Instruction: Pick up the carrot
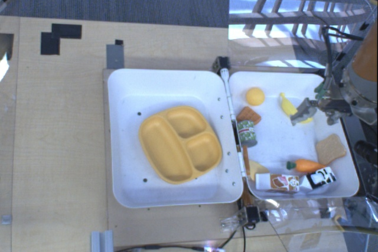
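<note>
The carrot point(308, 165), orange with a green top at its left end, lies near the front of the right bin point(277, 144). It rests just behind a lying bottle point(286, 182). My gripper point(317, 113) hovers over the back right of that bin, well behind the carrot. Its fingers stand apart, open, and nothing sits between them. The left fingertip point(302, 111) is close to a yellow banana point(287, 105).
The right bin also holds a yellow ball point(255, 96), a brown pastry point(248, 115), a small can point(247, 134), a bread slice point(331, 149) and a black-and-white item point(322, 177). A yellow divided plate point(180, 143) lies in the left bin point(130, 127).
</note>
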